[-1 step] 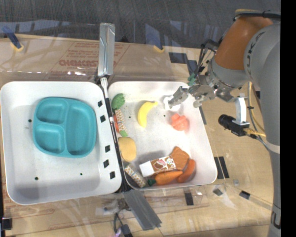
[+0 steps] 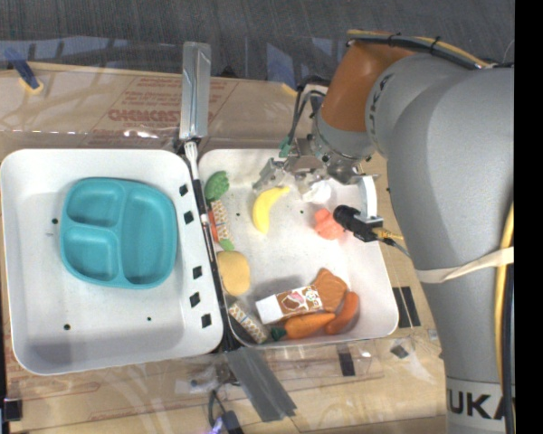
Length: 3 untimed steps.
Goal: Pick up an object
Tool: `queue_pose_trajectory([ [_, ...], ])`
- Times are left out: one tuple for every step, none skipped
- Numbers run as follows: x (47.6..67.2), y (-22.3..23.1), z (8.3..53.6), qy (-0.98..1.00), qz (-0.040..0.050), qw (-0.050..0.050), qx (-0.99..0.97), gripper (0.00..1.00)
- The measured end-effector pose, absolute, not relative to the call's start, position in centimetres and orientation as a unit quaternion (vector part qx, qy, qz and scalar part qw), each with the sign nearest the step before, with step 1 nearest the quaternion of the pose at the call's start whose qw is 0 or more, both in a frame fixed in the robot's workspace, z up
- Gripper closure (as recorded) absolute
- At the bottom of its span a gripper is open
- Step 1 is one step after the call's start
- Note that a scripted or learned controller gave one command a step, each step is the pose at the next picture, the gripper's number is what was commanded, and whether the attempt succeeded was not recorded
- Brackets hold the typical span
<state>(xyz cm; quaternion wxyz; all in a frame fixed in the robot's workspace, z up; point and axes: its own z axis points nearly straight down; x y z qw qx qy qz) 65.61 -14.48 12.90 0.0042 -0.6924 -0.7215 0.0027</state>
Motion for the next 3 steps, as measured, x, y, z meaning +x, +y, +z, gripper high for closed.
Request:
queue_pose_trajectory([
  [61.8, -11.5, 8.9, -0.743, 0.0022, 0.003, -0.669, 0.00],
  [61.8, -11.5, 9.6, -0.743, 0.0038, 0.005, -0.669, 1.00],
  [58.5, -8.2, 20.4, -0.739, 0.0010, 0.001, -0.674, 1.00],
])
